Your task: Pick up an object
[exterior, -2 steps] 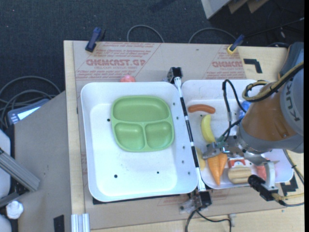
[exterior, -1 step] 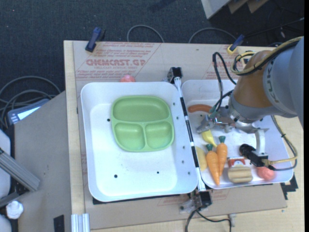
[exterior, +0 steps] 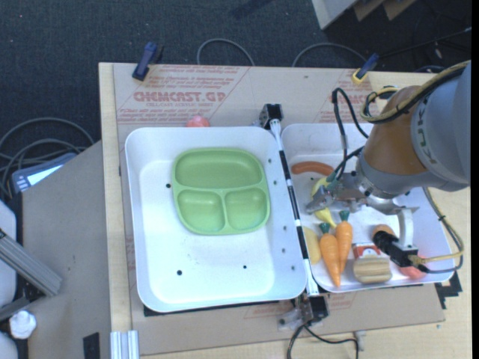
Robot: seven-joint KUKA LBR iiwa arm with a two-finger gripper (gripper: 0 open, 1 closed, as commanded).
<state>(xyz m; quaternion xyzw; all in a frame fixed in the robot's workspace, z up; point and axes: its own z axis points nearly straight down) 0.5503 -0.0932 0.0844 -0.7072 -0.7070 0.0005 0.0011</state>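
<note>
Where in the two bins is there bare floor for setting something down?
Left bin: bare floor in front of and left of the green divided plate. Right bin: crowded, with carrots, other toy food and the end effector.

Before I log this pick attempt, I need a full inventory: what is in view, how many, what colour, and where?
Bins: two, white, side by side on the bench.
Divided plate: one, light green, in the left bin.
Carrots: two, orange, right bin, near its front.
Sausage-like piece: one, reddish orange, right bin, far end.
Bread-like block: one, tan, right bin, front.
Clamps: two, blue, far bench edge.
Arm: one, grey with orange band, over the right bin.
</note>
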